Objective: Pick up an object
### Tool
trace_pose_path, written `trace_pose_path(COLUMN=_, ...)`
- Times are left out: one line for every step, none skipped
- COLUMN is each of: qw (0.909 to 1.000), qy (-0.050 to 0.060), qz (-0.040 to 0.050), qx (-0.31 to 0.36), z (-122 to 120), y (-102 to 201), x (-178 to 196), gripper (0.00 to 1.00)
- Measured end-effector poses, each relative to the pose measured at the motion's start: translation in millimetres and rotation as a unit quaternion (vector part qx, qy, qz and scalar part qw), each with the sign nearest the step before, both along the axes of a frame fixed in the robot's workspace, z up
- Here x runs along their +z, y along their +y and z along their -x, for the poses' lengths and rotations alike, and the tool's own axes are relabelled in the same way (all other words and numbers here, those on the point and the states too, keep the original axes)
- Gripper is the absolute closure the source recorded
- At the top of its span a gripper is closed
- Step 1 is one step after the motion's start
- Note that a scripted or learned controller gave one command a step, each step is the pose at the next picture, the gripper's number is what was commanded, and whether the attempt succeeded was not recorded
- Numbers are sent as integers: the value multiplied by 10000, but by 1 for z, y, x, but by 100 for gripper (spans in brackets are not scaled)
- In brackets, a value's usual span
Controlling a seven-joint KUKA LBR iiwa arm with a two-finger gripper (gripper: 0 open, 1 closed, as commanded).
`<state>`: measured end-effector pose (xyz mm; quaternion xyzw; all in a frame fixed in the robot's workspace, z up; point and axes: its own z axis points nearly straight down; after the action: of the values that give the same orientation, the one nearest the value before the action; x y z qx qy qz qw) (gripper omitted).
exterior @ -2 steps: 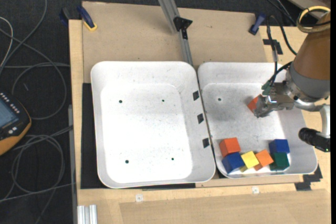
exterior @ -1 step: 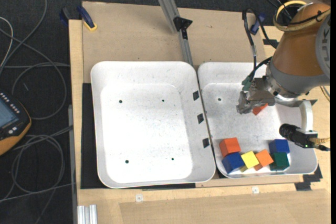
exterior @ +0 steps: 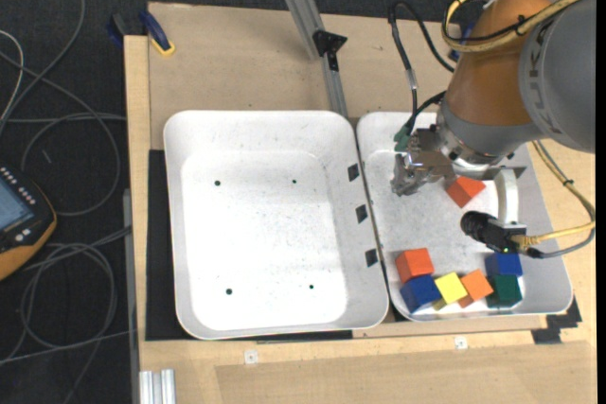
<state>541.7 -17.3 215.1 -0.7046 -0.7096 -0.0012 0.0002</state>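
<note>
My gripper (exterior: 407, 177) hangs over the upper left part of the right bin (exterior: 393, 232). Nothing shows between its fingers. An orange block (exterior: 465, 191) lies just to its right, partly under the wrist. Along the bin's front edge sit more blocks: an orange one (exterior: 414, 263), a blue one (exterior: 419, 293), a yellow one (exterior: 450, 288), a small orange one (exterior: 477, 284), and a blue block (exterior: 507, 264) on top of a green one (exterior: 507, 293).
The left bin (exterior: 189, 147) stands beside the right one, with a divider wall between them. A grey metal pole (exterior: 303, 5) slants in from the top behind the bins. Cables and a handheld device (exterior: 19, 218) lie on the floor at the left.
</note>
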Motion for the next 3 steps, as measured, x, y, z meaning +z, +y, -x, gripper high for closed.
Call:
trace_pose_path(qw=10000, qy=-5, qz=-1, qx=-1, z=-20, y=48, x=0, gripper=100)
trace_pose_path(qw=10000, qy=-14, qz=-2, qx=-4, z=-39, y=88, x=24, gripper=100)
trace_pose_path(qw=10000, qy=0, qz=5, qx=-20, z=-43, y=106, x=23, gripper=100)
